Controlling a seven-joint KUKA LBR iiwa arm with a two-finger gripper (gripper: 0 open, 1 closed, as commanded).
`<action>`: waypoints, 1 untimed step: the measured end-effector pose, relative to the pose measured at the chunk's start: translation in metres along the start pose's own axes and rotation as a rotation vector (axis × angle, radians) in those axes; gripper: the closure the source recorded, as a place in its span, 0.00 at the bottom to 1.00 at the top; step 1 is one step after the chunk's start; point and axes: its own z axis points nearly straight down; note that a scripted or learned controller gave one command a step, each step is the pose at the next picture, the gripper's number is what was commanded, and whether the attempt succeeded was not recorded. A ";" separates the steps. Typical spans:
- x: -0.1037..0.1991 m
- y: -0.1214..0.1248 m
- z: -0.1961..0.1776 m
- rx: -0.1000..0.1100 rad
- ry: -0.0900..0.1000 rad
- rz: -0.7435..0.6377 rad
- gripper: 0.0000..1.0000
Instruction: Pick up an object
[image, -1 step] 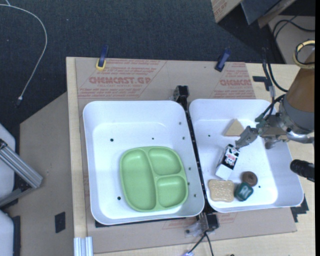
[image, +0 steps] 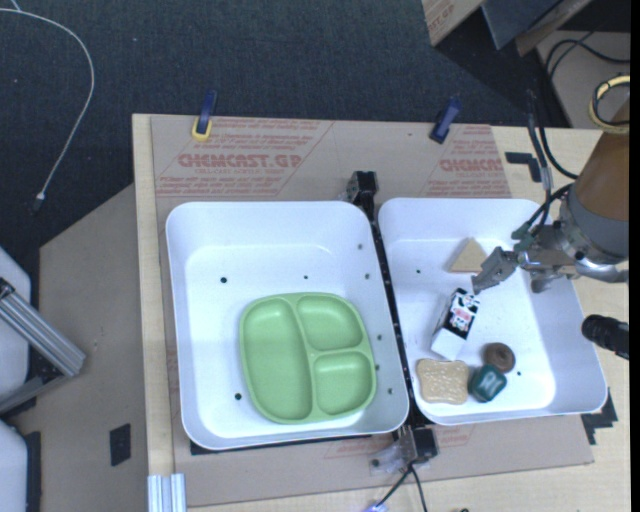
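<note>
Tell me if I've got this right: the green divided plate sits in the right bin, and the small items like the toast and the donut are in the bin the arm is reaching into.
Not quite. The camera view shows the green divided plate in the left bin, not the right. The rest holds: the toast and donut lie in the right bin, where the gripper is reaching.

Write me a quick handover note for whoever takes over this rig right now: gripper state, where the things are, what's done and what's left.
Gripper: over the right bin, near the tan wedge, holding nothing.
Right bin: wedge at the back, black-and-white box in the middle, brown ring, teal piece and tan square at the front.
Left bin: green divided plate.
Done: nothing picked.
Left: grasp and lift one object.
</note>
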 end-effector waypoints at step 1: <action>0.004 -0.002 0.043 0.006 0.001 0.001 0.00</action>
